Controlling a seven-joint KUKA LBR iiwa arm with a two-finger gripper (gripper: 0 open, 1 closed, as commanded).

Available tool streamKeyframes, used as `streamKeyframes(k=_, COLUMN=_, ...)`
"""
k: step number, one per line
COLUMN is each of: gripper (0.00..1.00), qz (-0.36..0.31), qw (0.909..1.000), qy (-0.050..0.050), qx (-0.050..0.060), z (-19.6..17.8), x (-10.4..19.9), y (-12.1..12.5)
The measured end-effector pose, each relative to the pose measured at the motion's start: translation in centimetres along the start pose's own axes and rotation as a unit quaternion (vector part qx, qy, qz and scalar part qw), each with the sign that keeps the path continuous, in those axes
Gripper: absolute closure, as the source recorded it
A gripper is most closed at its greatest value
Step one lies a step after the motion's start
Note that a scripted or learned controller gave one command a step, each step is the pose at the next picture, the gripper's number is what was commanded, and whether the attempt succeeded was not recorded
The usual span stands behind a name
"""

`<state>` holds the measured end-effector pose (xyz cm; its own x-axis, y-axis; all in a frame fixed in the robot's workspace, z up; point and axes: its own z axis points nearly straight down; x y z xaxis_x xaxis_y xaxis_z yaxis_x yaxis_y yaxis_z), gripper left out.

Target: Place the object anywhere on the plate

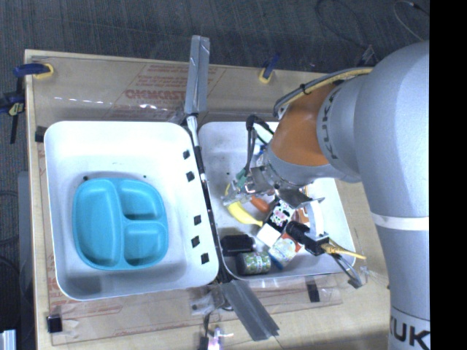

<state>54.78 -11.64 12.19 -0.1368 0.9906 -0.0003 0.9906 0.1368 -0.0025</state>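
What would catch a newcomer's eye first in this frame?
The big grey arm with its orange band, reaching in from the right over the right bin. Next, the bright blue plate lying alone in the left bin. Below the arm sits a jumble of small objects in the right bin.

The left bin (58, 152) sits on the tan surface (102, 86), with the right bin (219, 141) touching its right wall. A grey metal bar (195, 75) rises from the seam between the bins toward the surface's far edge. Blue clamps (33, 70) grip the surface's far-left corner, beyond the left bin.
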Motion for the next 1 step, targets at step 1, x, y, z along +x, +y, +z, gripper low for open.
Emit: streamKeyframes(k=1, gripper=1.0, qz=-0.031, qw=0.9995, qy=0.001, qx=0.0, z=-6.97, x=8.43, y=3.56)
